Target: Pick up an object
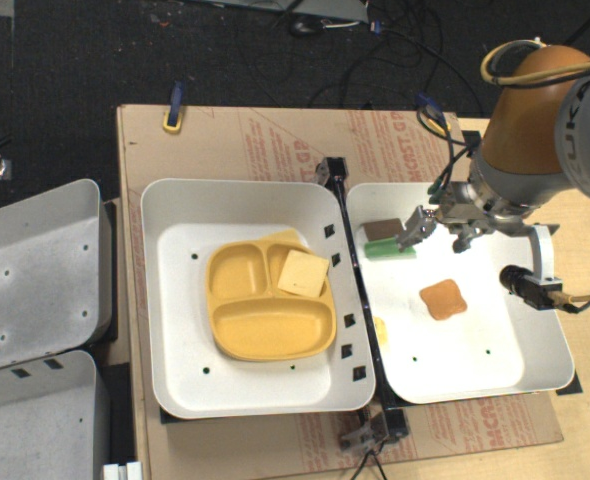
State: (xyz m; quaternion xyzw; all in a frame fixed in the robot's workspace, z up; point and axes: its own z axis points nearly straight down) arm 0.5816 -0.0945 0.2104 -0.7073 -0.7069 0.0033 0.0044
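Gripper (443,226) over far end of right bin (545,368), fingers spread apart, nothing between them. Just left of gripper: green block (389,249) with brown block (381,231) touching its far side, both against divider. Nearer camera than gripper, well apart: orange-brown square piece (442,299) flat on bin floor. Far left of gripper, in left bin (175,378): yellow divided tray (265,318), pale yellow square block (302,273) tilted across its upper right compartment.
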